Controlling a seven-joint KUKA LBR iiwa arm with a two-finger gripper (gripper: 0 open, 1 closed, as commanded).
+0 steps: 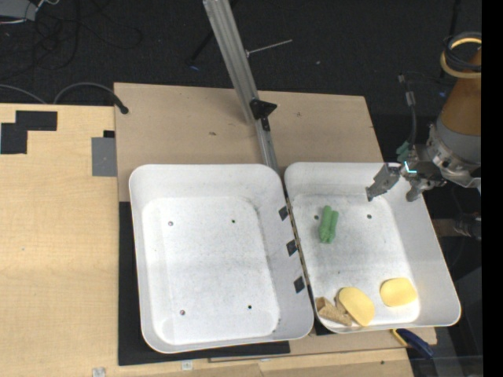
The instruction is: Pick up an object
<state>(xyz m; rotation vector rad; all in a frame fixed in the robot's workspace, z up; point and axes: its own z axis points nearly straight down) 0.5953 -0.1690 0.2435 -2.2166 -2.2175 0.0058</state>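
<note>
Left bin [157, 210]: white, shallow, bare floor with a few small dark dots. It touches the right bin [424, 289] along a shared edge fitted with small black clips.

A metal rail [236, 61] runs at a slant from the top of the view down to the far end of that shared edge.

Right bin contents, left to right: a green object [328, 224] just right of the shared edge, about mid-depth, lying roughly along the bin's length. At the near edge, a brown crumbly piece [333, 312] touching a yellow oval piece [357, 305]; a second yellow piece [398, 292] near it to the right, apart.

Gripper [397, 182] sits over the far right part of the right bin, well apart from the green object and the yellow pieces. Fingers [381, 184] spread, nothing between them. Arm enters from the right.
</note>
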